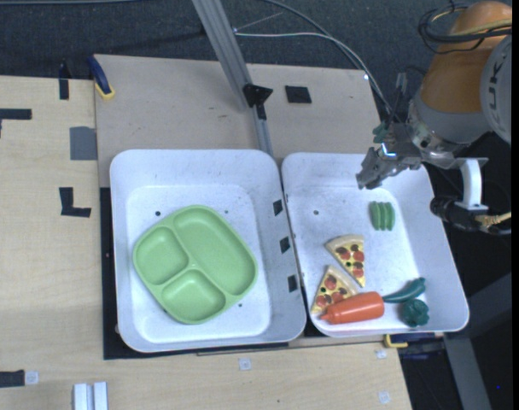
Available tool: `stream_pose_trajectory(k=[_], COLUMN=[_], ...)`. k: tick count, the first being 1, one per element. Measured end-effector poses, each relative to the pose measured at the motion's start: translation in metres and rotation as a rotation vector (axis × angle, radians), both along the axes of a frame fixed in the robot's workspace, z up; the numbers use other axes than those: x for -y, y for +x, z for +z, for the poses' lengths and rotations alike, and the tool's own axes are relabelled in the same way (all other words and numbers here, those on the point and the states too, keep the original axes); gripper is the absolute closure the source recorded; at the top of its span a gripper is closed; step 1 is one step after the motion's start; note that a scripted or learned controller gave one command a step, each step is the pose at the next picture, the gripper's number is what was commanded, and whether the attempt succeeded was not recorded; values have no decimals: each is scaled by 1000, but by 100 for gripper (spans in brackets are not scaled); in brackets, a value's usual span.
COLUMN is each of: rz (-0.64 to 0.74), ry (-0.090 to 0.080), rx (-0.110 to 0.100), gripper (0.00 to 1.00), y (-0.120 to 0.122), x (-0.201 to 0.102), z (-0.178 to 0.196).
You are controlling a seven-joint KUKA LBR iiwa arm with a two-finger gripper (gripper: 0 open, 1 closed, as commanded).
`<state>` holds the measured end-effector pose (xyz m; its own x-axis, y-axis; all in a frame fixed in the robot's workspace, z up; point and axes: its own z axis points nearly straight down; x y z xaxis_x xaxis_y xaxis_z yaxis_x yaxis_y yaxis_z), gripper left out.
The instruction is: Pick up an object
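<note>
Over the right bin (439, 254), near its upper edge, the gripper (370, 174) hung above bare white floor; whether it was wide or narrow couldn't be told from this slanted view, and nothing showed in it. Closest candidate was the small green pea pod (381, 216), lying just below the gripper, apart from the rest. Further down sat two pizza slices (348, 255), one above the other and near touching, the lower one touching the orange carrot (356, 307) by the bottom wall, with a dark green leafy piece (411, 301) at the carrot's right end. Left bin (123, 178) held a green divided plate (195, 264), on the tabletop (37, 229).

Judged as toy food: light, stiff plastic, probably smooth and a bit slippery, not fragile. Pea pod looked easiest, isolated, narrow, so pinch across its short width at mid-length. Carrot rounder, likely to roll or squirt out; flat pizza slices hard to get under.
</note>
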<state>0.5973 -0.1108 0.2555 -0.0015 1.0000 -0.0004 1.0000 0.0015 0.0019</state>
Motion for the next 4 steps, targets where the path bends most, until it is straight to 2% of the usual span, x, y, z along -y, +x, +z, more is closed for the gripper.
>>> stream_pose_trajectory(k=[1, 2, 3, 4], rz=[4, 3, 6, 5], ry=[1, 1, 2, 2], rx=[-5, -5, -4, -5], gripper=[100, 100, 100, 100], y=[-15, -20, -17, -23], x=[-55, -98, -161, -207], z=[-9, -17, -21, -19])
